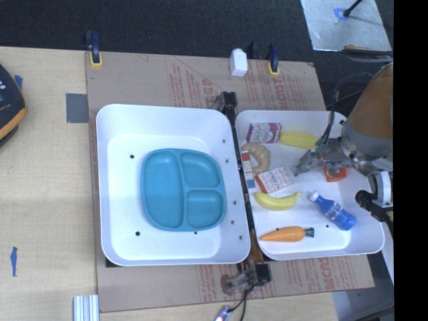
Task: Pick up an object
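corn cob [298, 139] lies in the right bin [364, 246], at its far side, long axis running left-right. gripper [309, 164] hangs just near of it, fingers spread apart, nothing between them; a red-white packet [274, 179] sits to its left.
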Motion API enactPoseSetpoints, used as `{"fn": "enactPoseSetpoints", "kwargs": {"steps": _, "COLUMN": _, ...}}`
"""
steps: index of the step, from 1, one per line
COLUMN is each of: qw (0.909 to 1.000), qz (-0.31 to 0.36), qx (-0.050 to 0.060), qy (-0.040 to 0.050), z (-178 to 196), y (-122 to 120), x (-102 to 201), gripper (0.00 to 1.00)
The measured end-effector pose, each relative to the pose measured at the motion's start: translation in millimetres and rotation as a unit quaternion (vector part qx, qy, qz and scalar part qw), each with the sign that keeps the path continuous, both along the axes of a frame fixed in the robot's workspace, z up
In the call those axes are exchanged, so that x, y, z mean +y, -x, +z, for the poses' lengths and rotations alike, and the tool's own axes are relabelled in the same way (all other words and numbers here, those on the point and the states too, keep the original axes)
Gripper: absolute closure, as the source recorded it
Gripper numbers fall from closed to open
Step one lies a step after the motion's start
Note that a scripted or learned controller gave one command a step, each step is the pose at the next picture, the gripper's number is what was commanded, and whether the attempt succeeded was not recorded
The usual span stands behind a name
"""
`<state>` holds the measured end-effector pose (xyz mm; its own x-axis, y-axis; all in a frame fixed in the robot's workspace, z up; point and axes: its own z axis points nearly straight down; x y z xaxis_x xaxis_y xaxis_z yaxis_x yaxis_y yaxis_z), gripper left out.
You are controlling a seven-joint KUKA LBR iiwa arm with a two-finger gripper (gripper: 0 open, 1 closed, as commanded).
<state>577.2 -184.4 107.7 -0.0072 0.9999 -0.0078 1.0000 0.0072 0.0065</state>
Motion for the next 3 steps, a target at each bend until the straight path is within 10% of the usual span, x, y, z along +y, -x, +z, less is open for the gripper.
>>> {"fn": "enactPoseSetpoints", "kwargs": {"steps": 1, "qw": 1.0, "qz": -0.001, "qx": 0.003, "qy": -0.0033, "z": 109.9, "y": -31.9, "x": -27.6, "gripper": 0.0}}
{"fn": "enactPoseSetpoints", "kwargs": {"steps": 2, "qw": 1.0, "qz": -0.001, "qx": 0.004, "qy": -0.0038, "z": -5.6, "y": -14.5, "x": -27.6, "gripper": 0.0}}
{"fn": "enactPoseSetpoints", "kwargs": {"steps": 3, "qw": 1.0, "qz": -0.001, "qx": 0.003, "qy": -0.0036, "z": 117.6, "y": -79.6, "x": -8.5, "gripper": 0.0}}
